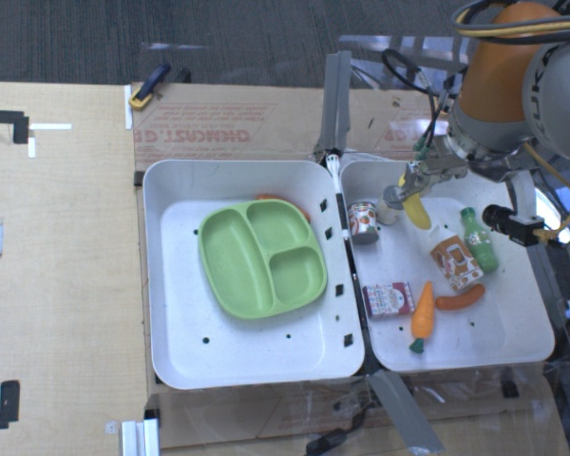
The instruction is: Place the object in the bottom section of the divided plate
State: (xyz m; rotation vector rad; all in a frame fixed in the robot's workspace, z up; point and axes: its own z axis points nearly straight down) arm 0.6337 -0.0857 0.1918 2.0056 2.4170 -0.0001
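On the bench we find two white bins side by side. At 9 o'clock, the left bin point(171, 350) holds a green divided plate point(263, 258), lying flat with its three sections bare; a sliver of something orange-red point(269, 199) shows at the plate's 12 o'clock rim, too hidden to identify.

At 3 o'clock, the right bin point(513, 345) holds the loose items: a small can point(363, 221) at its 9 o'clock wall, a yellow banana-like piece point(417, 212) toward 12 o'clock, a green bottle point(478, 240) and a printed packet point(456, 262) toward 3 o'clock, a red sausage point(460, 298) below them, a carrot point(423, 317) toward 6 o'clock and a small red-and-white carton point(389, 299) just beside it.

From 2 o'clock the arm reaches in, orange band uppermost. We place the gripper point(406, 190) low over the right bin's 12 o'clock part, just beside the yellow piece; whether it touches or holds that piece we cannot tell.
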